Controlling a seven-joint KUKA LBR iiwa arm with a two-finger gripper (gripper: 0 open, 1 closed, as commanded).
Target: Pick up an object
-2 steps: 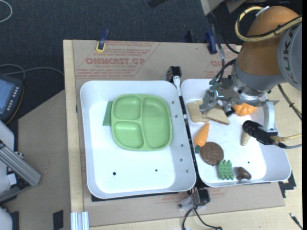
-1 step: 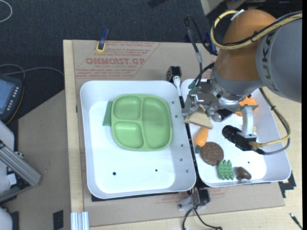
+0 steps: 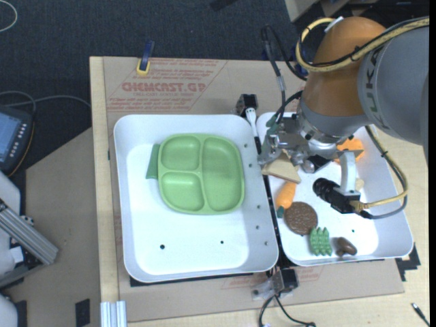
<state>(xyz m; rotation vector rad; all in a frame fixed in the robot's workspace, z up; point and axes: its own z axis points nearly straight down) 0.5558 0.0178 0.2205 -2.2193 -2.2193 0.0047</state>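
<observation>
Camera view: the arm reaches in from the right and stands low over the right bin, its gripper at the bin's upper left corner, just above a tan wedge-shaped piece. How far the tool is open, and whether it has hold of anything, cannot be told. Loose candidates lie near: an orange piece, a brown disc, a green toy. The left bin bears a green divided plate, well apart, judged not the present target.

A tan wedge, maybe toy bread, is lying flat at the right bin's nine o'clock edge.
</observation>
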